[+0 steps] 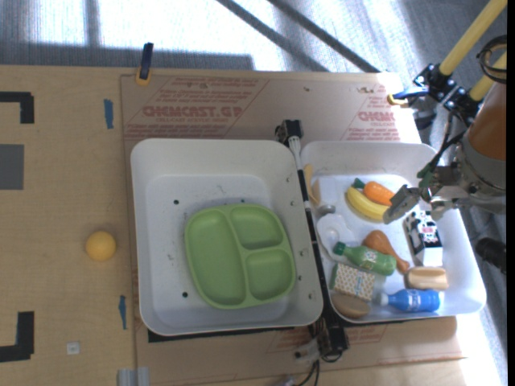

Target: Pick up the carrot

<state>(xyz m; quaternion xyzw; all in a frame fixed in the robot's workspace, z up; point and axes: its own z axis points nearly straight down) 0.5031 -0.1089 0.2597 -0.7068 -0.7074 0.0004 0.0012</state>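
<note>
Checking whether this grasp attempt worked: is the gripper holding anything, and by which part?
Nothing is held. The gripper hangs above the right bin, right of the carrot.

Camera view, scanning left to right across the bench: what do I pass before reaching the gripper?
Yellow ball → green divided plate in the left bin → banana with the carrot just beside it in the right bin → gripper.
</note>
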